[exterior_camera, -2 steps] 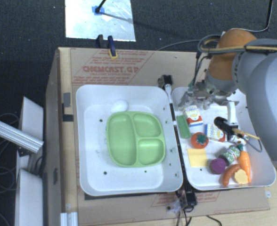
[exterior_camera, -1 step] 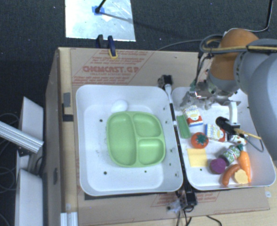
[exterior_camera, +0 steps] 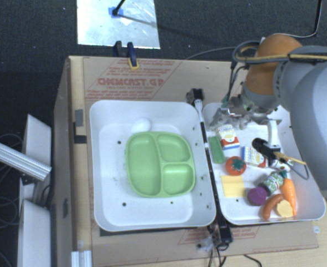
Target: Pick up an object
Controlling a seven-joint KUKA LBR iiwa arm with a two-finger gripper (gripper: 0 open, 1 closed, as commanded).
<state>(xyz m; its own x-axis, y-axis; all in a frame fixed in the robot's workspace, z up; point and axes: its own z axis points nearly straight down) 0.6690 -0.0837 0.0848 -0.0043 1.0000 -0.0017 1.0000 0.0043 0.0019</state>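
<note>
Dark carpet surrounds a brown bench (exterior_camera: 124, 79) bearing two white bins. From the right, the grey arm (exterior_camera: 313, 99) with its orange band covers the right bin's (exterior_camera: 308, 207) far corner. In the left bin (exterior_camera: 105, 149) lies a green divided tray (exterior_camera: 159, 164). The gripper (exterior_camera: 234, 114) sits low over the right bin's far end, just above a small carton (exterior_camera: 228, 137); whether it is spread or clenched I cannot tell. Nearer lie a tomato (exterior_camera: 235, 166), a yellow slice (exterior_camera: 232, 186), a purple piece (exterior_camera: 257, 196) and a carrot (exterior_camera: 288, 190), crowded and partly overlapping.
</note>
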